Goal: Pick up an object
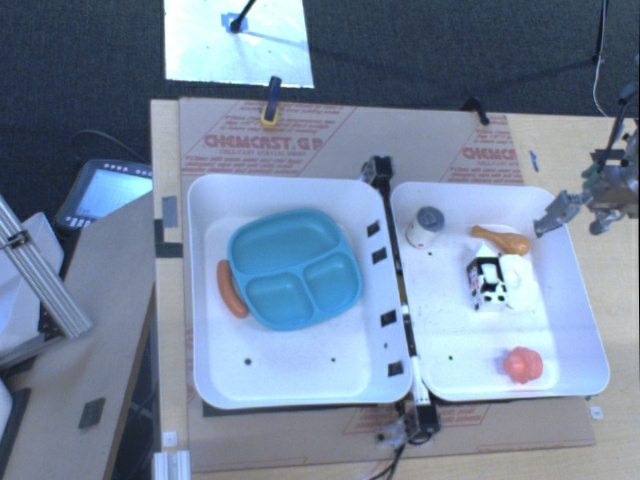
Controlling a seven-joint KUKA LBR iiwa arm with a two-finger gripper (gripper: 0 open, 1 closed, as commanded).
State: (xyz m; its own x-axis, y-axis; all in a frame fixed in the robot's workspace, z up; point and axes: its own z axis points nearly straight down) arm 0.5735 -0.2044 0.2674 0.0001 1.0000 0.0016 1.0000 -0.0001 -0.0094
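The right bin [560, 368] holds several small objects. An orange drumstick-shaped toy [502, 238] lies near its back. A black-and-white cow figure [488, 280] sits in the middle and a pink-red lump [522, 364] lies near the front right. A white pot with a grey lid [426, 224] stands at the back left. My gripper [576, 222] hangs over the bin's back right rim, right of the drumstick toy and apart from it. Its fingers stand open with nothing between them.
The left bin [210, 368] holds a blue divided plate [295, 268] and an orange sausage [231, 288] beside the plate's left edge. A black divider strip [392, 268] runs between the bins. A yellow clamp [270, 114] sits on the board behind them.
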